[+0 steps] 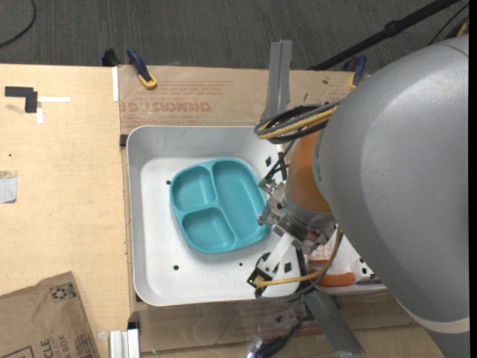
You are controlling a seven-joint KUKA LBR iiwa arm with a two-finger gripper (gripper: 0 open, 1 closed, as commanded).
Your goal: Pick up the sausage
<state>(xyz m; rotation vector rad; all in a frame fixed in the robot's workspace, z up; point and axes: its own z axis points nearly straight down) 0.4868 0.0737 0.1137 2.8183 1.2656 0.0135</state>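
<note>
We are reading mirrored red print on the brown cardboard sheet [201, 95] lying behind the white bin [149, 222]; the letters look like "CHEMCZT", though we cannot be sure, and a torn cardboard piece [45, 319] at lower left is showing a recycling mark and part of a word. The bench [59, 162] is showing as pale wood, with dark grey carpet [186, 13] running beyond it and a blue-and-yellow clamp [141, 69] gripping its far edge. A teal three-compartment plate [216, 203] is sitting in the bin. The sausage [335, 278], orange-red, is lying near the bin's near right edge, its long axis running left to right, partly hidden by the arm [402, 185]. The gripper [287, 233] is hanging just beside the plate's right rim, and we cannot tell how it is set.
</note>
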